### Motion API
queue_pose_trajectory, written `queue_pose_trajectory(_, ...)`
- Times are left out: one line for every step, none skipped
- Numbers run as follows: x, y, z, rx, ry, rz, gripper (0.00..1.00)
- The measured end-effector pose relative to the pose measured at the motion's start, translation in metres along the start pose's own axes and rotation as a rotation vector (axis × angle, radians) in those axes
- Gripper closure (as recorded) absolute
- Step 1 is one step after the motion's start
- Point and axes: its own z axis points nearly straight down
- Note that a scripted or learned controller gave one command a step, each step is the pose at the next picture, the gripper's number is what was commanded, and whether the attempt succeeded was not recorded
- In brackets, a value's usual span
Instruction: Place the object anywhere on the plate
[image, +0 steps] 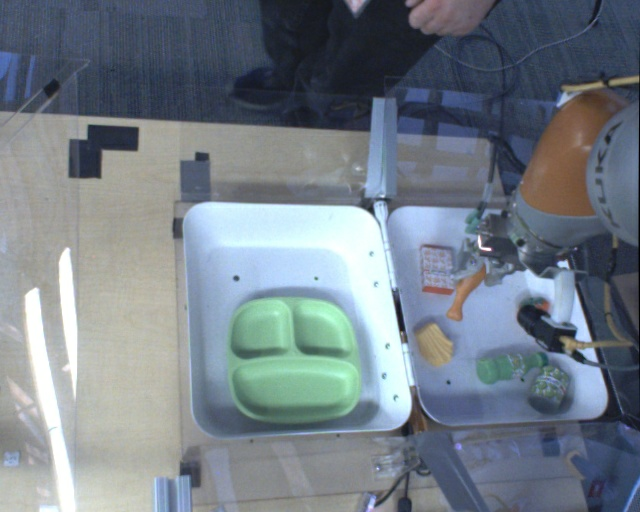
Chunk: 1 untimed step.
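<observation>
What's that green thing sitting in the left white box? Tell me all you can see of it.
It is a green plate, smooth and plastic-looking, a rounded rectangle split by raised ridges into three compartments: two small ones at the far side and one long one nearest the camera. It lies flat, right way up, on the floor of the left bin, toward the near side and close to the centre. Nothing lies on it, and only the bin floor touches it.

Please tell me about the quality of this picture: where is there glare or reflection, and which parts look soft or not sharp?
In the camera view, bright reflection streaks lie on the bench at the left; the green plate is evenly lit and casts a soft shadow in its bin; the small objects in the right bin and the gripper look slightly blurred.
</observation>
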Motion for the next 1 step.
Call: queue_pose_trajectory(0.0920, 0.0047, 0.0115, 0.001, 0.002, -0.098, 1.00)
